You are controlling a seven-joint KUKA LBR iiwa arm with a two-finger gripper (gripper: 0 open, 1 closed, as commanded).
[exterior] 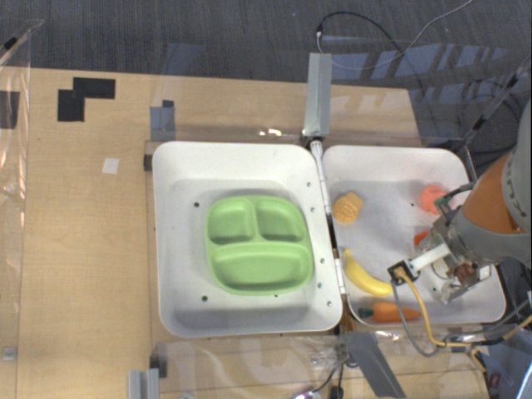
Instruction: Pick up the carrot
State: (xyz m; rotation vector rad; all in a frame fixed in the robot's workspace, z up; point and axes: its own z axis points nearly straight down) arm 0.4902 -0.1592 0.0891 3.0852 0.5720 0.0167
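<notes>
Carrot [394, 312] lies flat at near edge of right bin [391, 169], just beside banana [366, 276]. Gripper [453, 283] hovers to its right; can't tell its state. Carrot's probably light, stiff, smooth: grab mid-length, across the width.

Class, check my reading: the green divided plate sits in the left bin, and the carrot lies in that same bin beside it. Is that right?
Not quite. The camera view shows the green divided plate in the left bin, but the carrot lies in the right bin, near its front edge, next to the banana.
</notes>
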